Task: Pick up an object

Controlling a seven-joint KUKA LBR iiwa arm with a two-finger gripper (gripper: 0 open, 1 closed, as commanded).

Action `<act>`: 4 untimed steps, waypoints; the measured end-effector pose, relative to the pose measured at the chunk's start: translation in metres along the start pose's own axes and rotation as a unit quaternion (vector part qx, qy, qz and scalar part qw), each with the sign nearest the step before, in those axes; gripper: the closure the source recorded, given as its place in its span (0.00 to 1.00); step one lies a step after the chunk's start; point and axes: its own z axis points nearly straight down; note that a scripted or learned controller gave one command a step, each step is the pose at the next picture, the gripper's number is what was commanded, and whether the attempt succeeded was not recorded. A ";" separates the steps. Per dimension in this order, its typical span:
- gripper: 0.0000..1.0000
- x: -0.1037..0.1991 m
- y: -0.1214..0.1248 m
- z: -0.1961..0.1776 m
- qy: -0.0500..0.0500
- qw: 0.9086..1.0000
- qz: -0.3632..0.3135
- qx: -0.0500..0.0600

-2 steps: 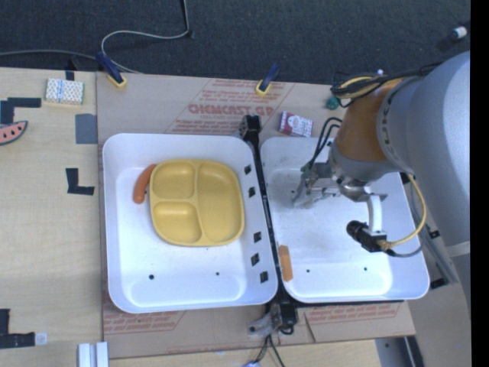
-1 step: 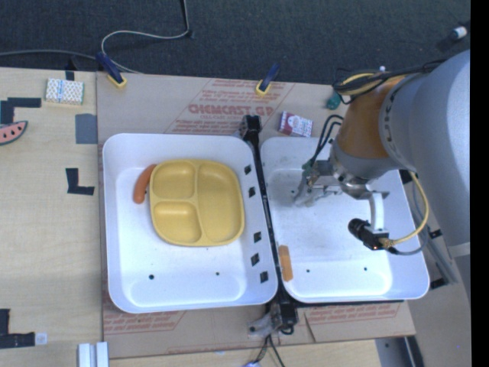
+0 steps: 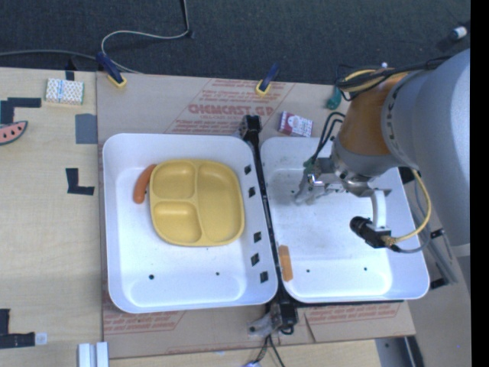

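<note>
A small orange stick [image 3: 285, 262], short and rounded like a carrot piece or sausage, lies at the left rim of the right bin [image 3: 336, 277], near that bin's front left corner and against the divider between the two bins. A similar orange-red sausage shape [image 3: 140, 184] lies in the left bin [image 3: 183, 285], touching the left edge of a yellow plastic plate [image 3: 197, 202] with three moulded compartments, smooth and rounded at the corners, which sits toward the bin's rear. Both bins are glossy white with low walls and rest on brown printed cardboard [image 3: 221, 109]. The gripper [image 3: 308, 189] hangs over the rear left part of the right bin, well apart from the orange stick; whether it is spread or closed cannot be told, and nothing is seen in its grasp.
</note>
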 end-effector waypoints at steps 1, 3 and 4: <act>0.00 0.000 0.000 0.000 0.000 1.000 0.000 0.000; 1.00 -0.003 0.061 0.018 -0.003 1.000 0.000 0.000; 0.00 -0.003 0.061 0.019 -0.003 1.000 0.000 0.000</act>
